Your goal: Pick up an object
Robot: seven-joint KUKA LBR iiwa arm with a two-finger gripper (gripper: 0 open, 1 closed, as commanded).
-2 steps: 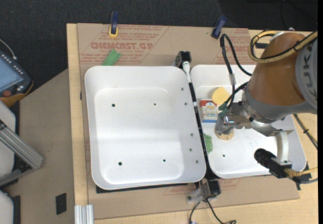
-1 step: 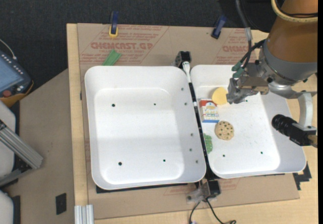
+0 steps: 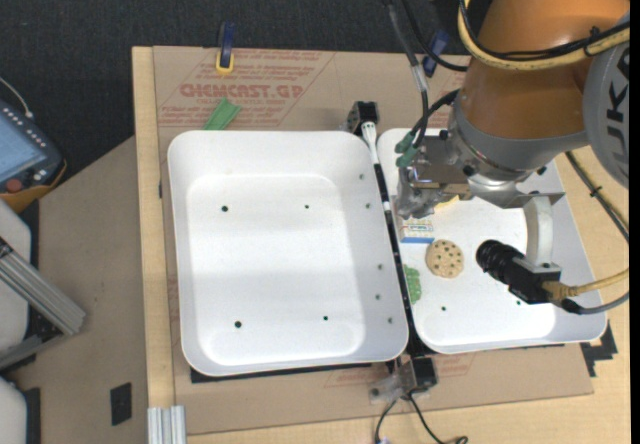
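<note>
My gripper [image 3: 414,204] reaches down into the right bin [image 3: 500,327], close to its left wall, under the big orange wrist band. Right below it lies a small white and blue packet [image 3: 417,229], partly hidden by the gripper. A round tan cookie with dark chips [image 3: 445,258] sits a little further front and right of the packet. A green object [image 3: 411,283] lies against the bin's left wall, in front of the packet. The gripper's body blocks the sight of anything between its tips.
The left bin [image 3: 200,232] stands beside the right one, their walls touching along the middle. A green scrap [image 3: 221,114] and a blue-yellow clamp [image 3: 226,49] lie on the cardboard behind the left bin. The arm covers the right bin's rear half.
</note>
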